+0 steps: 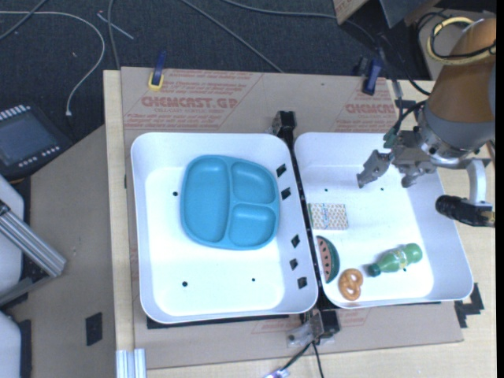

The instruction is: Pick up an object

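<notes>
The claw [390,169] hung over the upper part of the right bin [441,235], its two fingers spread apart and pinching nothing, at about one o'clock from the centre of the worktop [114,172]. The grey arm with its orange band [465,61] reached in from three o'clock.

Below the claw, toward six o'clock, the bin's objects lay well apart from it. A small patterned square packet [328,216] sat near the bin's left wall. At seven o'clock of the bin, a watermelon-slice toy [327,258] rested against the divider, with a pretzel-shaped toy [350,283] just beside it at the front edge. A green bottle-shaped toy [396,259] lay on its side at about five o'clock from the packet, close to the pretzel.

The left bin [157,235] held a blue divided plate [231,201], lying flat toward its upper centre, with three compartments. Black clips [295,242] ran down the seam between the two bins. Cables [79,22] trailed over the dark floor at eleven o'clock.
</notes>
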Motion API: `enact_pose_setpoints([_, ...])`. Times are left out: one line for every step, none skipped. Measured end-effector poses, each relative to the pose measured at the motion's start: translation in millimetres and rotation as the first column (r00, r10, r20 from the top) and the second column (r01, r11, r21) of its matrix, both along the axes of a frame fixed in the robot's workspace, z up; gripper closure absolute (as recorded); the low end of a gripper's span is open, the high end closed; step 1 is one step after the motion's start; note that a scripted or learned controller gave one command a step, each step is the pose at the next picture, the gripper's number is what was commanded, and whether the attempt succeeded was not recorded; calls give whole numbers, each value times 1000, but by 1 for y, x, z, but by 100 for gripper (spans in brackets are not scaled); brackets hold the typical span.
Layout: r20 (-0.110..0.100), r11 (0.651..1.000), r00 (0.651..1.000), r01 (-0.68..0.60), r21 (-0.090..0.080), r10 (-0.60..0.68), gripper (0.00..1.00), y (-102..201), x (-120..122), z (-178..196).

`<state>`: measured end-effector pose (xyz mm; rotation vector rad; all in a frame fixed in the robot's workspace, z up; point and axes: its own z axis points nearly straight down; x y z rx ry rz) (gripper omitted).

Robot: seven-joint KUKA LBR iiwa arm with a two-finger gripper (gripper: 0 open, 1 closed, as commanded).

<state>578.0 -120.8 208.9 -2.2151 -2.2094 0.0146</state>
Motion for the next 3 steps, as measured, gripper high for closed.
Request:
enact_pose_setpoints([15,1000,1000,-3,-2,3,0,0,3,8])
enact_pose_setpoints([8,1000,1000,-2,0,2,0,-5,-1,-54])
enact_pose_setpoints([9,1000,1000,-2,0,2,0,-9,-5,-98])
